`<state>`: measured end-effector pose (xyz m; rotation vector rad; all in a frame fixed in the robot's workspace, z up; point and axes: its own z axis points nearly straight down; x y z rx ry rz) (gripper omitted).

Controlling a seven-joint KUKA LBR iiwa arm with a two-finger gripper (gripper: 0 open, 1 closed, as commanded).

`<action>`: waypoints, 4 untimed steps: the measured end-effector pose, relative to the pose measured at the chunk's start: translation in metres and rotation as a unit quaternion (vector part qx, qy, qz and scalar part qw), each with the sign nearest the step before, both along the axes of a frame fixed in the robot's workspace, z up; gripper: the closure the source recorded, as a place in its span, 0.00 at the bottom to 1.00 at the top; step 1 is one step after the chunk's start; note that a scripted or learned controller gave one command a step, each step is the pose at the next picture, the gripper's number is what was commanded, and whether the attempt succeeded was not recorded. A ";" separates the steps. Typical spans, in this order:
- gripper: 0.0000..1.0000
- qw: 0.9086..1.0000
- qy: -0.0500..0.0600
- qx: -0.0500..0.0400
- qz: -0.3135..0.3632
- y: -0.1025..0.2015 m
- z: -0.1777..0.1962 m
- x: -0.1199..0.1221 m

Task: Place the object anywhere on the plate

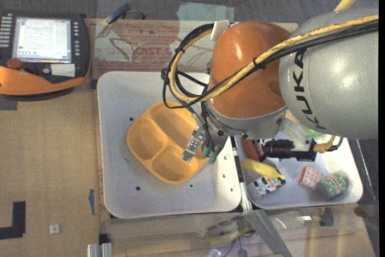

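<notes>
Two bins sit side by side on the bench (48, 153). A divided plate (159, 141) lies in the left bin (120, 189). Several small items (325, 182) lie in the right bin (355, 189). The arm (264, 78) hangs above both. A control pendant (42, 51) rests behind, far left.

On the grey rounded body of the robot arm (337, 75) stand big black letters "KUKA", turned sideways; the last letter is partly cut by the curve. The brown cardboard sheet (150, 48) behind the bins carries faded reddish print, too pale to read. The lit screen of the orange and black control pad (42, 54) shows lines too small to read.
</notes>
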<state>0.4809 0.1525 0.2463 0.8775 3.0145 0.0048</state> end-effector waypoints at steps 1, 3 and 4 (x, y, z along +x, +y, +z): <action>1.00 1.000 -0.002 0.001 -0.001 0.000 0.010 0.001; 1.00 1.000 0.001 -0.001 0.014 -0.068 -0.060 -0.001; 1.00 0.999 0.000 -0.001 0.033 -0.007 -0.013 0.042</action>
